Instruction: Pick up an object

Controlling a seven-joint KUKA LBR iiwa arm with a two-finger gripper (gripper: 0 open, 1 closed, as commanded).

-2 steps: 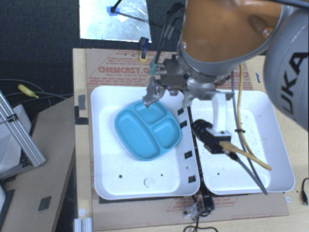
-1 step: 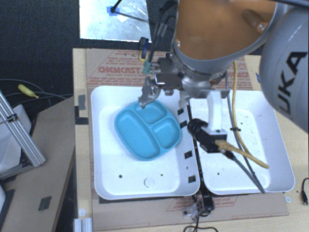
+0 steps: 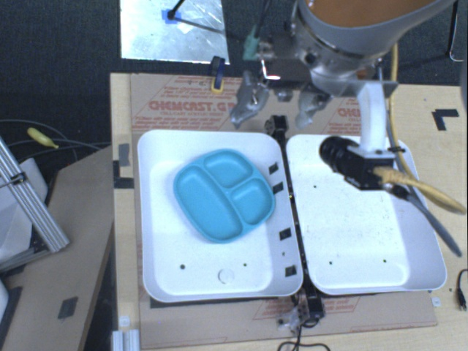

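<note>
1. Gripper [image 3: 278, 110] of my grey arm hangs at twelve o'clock above the bins, fingers apart, holding nothing.
2. Blue three-compartment plastic plate [image 3: 223, 194] lies mid left white bin [image 3: 164, 269], at seven o'clock from it.

A brown bench [image 3: 183, 104] bears two white bins [image 3: 164, 269] side by side.

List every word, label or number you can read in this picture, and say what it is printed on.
"CHEMCAST", in red capitals on the brown board under the bins, above the left bin.
More red print on the same board, right of the gripper: partly hidden, not readable.
Red print on the board's near edge: too small and blurred.
The blue divided plate carries no text.
</note>
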